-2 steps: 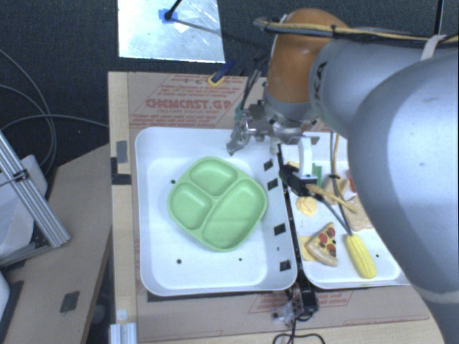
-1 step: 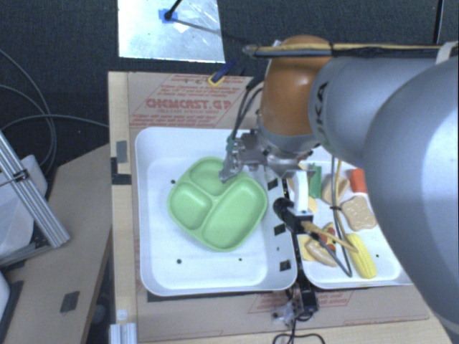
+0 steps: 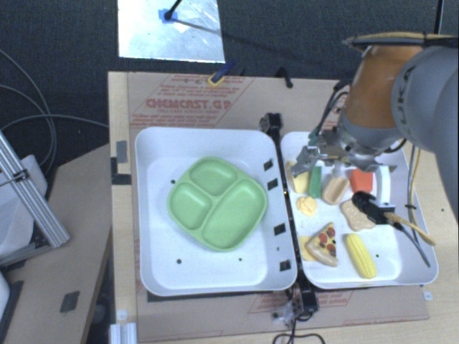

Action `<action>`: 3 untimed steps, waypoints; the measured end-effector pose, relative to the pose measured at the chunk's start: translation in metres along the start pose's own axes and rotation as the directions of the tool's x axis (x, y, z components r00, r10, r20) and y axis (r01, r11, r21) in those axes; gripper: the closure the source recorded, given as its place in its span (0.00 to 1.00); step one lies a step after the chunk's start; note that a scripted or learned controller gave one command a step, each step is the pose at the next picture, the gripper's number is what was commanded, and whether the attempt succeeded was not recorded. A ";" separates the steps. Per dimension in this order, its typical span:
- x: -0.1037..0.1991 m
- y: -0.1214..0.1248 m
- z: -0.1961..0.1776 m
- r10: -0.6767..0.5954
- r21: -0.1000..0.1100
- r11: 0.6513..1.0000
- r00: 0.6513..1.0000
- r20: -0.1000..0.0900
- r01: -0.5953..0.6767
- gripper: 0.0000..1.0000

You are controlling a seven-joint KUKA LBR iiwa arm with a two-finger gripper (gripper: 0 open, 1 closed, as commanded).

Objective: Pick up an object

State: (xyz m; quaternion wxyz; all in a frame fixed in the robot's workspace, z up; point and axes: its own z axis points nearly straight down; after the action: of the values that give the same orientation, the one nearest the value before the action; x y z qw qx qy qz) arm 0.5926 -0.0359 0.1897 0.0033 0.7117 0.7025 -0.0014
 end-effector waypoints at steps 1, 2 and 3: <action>-0.069 0.046 0.082 -0.009 0.000 1.000 1.000 -0.004 0.009 0.00; -0.125 -0.030 0.105 -0.007 0.001 1.000 1.000 -0.003 0.007 0.00; -0.120 -0.026 0.095 -0.014 -0.002 1.000 1.000 -0.006 0.014 1.00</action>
State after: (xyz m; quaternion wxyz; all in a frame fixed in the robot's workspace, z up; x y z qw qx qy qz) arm 0.5651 -0.1562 0.0958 0.0017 0.7068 0.7075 0.0015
